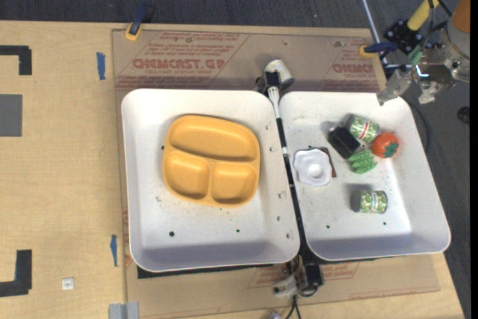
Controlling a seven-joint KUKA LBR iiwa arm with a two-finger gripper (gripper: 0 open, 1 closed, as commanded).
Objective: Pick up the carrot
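The end effector (403, 82) hangs at the far right corner of the right bin (426, 224), off to the side of the things inside; I cannot tell its state from here. The carrot (385, 146), an orange piece with green leaves, lies near that corner, touching a green can (363, 128) and a black block (343, 140). Counted: two cans, the second (370, 200) nearer the front, one white cup (312, 166), two bins, and one yellow divided tray (211, 159) in the left bin (142, 183).
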